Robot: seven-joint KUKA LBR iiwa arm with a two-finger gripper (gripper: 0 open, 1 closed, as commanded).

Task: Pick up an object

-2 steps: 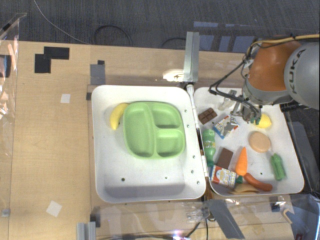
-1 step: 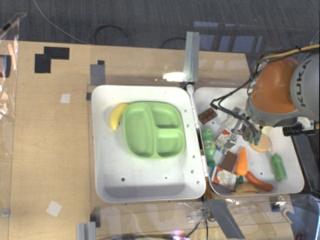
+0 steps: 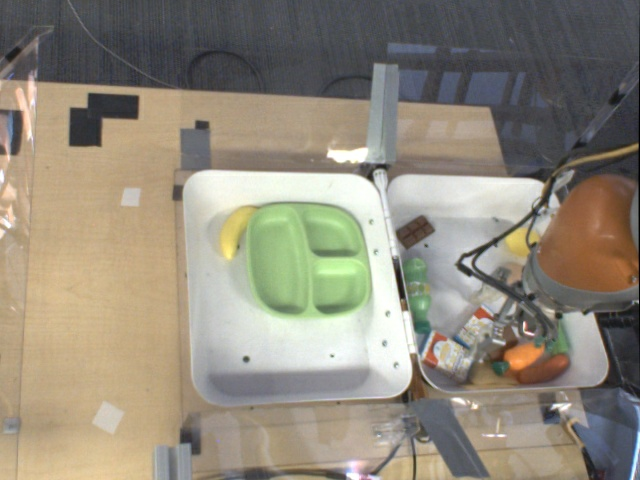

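Over the right bin [image 3: 470, 200], near its front right corner, my gripper [image 3: 515, 320] hangs low above a heap of small goods, and whether it is released or clenched I cannot tell from this slanted overhead camera. Nothing can be seen lifted clear of the bin, so I judge the pick not yet made: the descent looks done or nearly so, while the grasp and the raise are left.

Candidates lie crowded beneath me: an orange carrot-like piece [image 3: 522, 356] and a red one [image 3: 543, 369] at the front edge, a small printed carton [image 3: 448, 352] beside them toward the front left corner, green items [image 3: 417, 288] along the left wall, a brown chocolate block [image 3: 415, 231] toward the back left, and something yellow [image 3: 517, 242] half hidden behind my wrist.

My arm enters from the right edge of the bench, its orange band [image 3: 595, 233] bulking over the bin's right side, wrist pitched downward, cables looping off it.

Across the divider, the left bin [image 3: 290, 383] carries a green divided tray [image 3: 305, 258] with a banana [image 3: 234, 231] touching its left edge.
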